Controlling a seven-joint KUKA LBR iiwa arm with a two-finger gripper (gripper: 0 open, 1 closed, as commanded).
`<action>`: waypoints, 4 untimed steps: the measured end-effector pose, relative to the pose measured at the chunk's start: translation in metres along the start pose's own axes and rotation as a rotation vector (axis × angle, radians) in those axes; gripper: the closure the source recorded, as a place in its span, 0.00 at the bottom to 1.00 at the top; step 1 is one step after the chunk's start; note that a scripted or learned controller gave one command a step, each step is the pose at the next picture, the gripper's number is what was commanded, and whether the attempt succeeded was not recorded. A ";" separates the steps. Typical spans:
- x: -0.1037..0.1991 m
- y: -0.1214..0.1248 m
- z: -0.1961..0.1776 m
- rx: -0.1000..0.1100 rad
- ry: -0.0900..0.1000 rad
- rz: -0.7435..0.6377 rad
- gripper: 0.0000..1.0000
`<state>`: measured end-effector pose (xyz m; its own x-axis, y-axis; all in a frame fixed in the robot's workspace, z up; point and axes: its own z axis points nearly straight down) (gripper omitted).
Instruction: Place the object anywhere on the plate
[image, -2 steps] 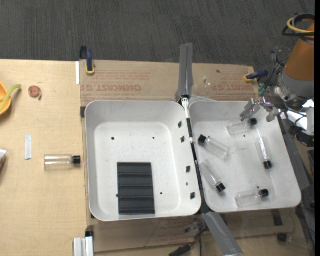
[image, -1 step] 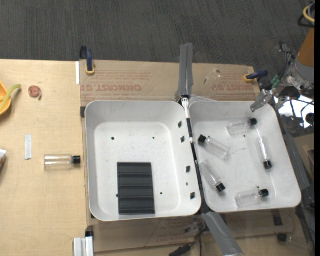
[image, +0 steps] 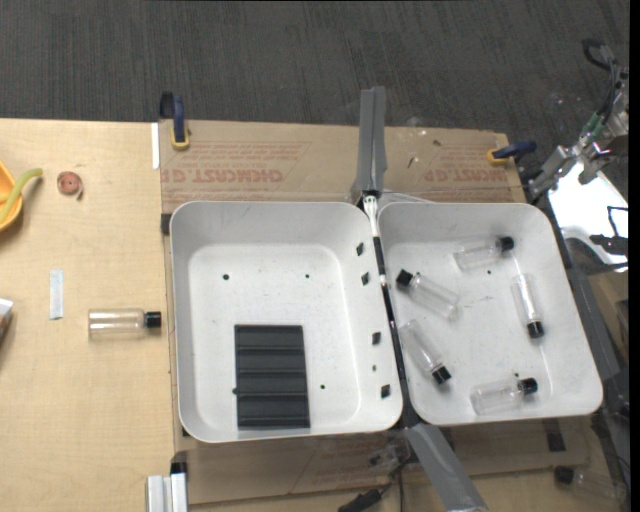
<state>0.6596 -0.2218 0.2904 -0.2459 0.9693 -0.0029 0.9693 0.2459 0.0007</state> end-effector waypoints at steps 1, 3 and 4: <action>0.010 -0.041 -0.066 0.000 0.000 -0.102 0.00; 0.043 -0.027 -0.150 0.001 0.001 -0.023 0.00; 0.096 0.025 -0.150 0.003 0.001 0.208 0.00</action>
<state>0.6597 -0.1219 0.4398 -0.0408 0.9992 -0.0019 0.9992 0.0408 -0.0022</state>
